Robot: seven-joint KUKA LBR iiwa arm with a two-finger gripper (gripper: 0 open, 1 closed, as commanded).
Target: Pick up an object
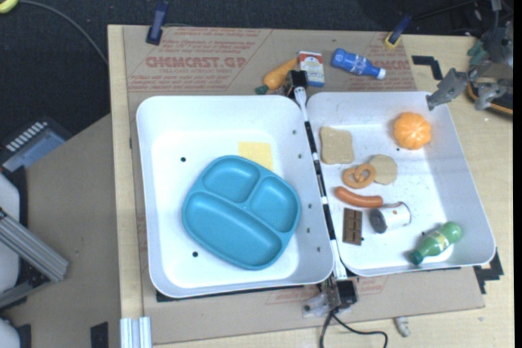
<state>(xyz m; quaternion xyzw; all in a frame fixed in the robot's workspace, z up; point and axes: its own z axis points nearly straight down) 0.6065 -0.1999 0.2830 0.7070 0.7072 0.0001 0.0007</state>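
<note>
The right bin holds an orange, a bread slice, a pretzel, a round tan biscuit, a sausage, a brown chocolate bar, a small white can and a green bottle. My gripper hangs at the far right, over that bin's back right corner. It is up and to the right of the orange and touches none of the objects.
The left bin holds a blue divided plate and a yellow cheese slice. Behind the bins on the board lie a carrot, a small carton and a blue bottle. Blue clamps grip the board's back edge.
</note>
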